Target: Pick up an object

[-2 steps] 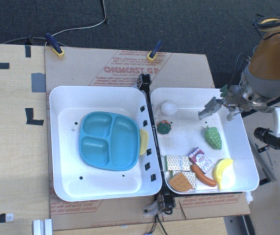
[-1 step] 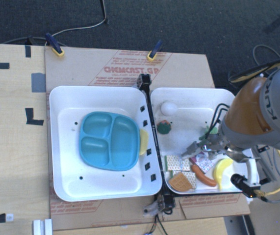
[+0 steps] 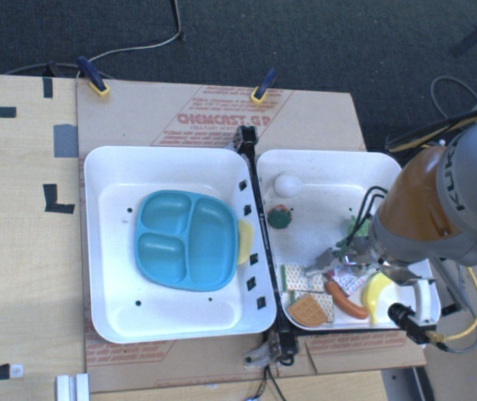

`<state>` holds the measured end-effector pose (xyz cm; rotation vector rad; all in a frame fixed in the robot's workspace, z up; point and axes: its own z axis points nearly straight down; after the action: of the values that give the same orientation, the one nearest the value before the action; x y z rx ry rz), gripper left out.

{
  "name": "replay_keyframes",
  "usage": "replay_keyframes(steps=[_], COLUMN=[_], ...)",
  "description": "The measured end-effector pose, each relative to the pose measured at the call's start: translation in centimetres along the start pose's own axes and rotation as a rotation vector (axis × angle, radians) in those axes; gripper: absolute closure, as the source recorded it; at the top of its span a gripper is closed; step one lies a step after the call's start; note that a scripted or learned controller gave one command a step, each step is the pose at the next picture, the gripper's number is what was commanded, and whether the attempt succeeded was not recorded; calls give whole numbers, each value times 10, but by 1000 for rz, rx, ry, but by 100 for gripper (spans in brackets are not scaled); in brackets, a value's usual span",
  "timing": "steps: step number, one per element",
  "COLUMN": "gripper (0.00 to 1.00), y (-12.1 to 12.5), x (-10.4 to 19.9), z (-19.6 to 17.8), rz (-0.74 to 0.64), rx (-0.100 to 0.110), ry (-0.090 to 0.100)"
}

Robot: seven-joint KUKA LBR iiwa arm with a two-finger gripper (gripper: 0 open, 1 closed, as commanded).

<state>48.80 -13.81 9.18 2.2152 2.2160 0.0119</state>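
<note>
Grey arm's gripper (image 3: 332, 260) low in right shallow white bin (image 3: 322, 164), above orange-red plastic sausage (image 3: 346, 300) beside waffle-brown cracker (image 3: 308, 310); jaws' opening unclear, cannot tell; best descend squarely over sausage's middle.

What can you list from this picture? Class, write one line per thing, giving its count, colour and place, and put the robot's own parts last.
Bins: two, white, side by side on the cardboard sheet.
Divided plate: one, light blue, in the left bin.
Yellow piece: one, at the plate's right edge, by the divider.
Ball: one, white, far end of the right bin.
Round toy: one, dark green and red, below the ball.
Sausage: one, orange-red, near corner of the right bin.
Waffle: one, tan, left of the sausage.
Banana-like toy: one, yellow, right of the sausage.
Clamps: two, yellow and blue, on the cardboard's far edge.
Arm: one, grey with orange band, over the right bin.
Claw: one, dark, low in the right bin.
</note>
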Motion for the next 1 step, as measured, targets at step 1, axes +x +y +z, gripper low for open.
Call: replay_keyframes(steps=[1], gripper=[100], y=[3], x=[0], z=[-12], rz=[0], rx=[-10], ry=[-3])
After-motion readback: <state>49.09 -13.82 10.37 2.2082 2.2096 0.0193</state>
